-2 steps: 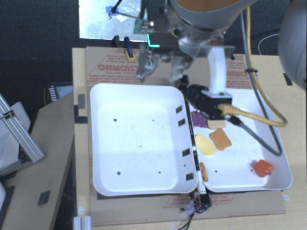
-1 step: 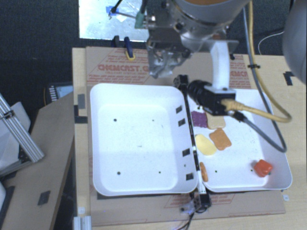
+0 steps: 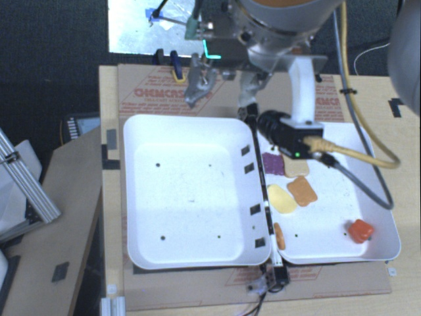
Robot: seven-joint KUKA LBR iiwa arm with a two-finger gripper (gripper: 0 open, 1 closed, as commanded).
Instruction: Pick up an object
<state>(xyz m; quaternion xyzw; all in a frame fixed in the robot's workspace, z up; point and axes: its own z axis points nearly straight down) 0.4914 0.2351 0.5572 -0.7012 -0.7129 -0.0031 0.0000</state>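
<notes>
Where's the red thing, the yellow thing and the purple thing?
red object (image 3: 360, 230), camera view, its middle, near the right bin's front right corner.
yellow object (image 3: 283, 200), camera view, its middle, close to the divider between the bins.
purple object (image 3: 273, 164), camera view, its visible face, below the black device.

Bench (image 3: 105, 110) under, seemingly, cardboard (image 3: 151, 91), bins (image 3: 131, 176).

Red lettering "CHEMCAS…" (cut off by the arm) runs along the cardboard sheet (image 3: 152, 92) under the bins.
</notes>
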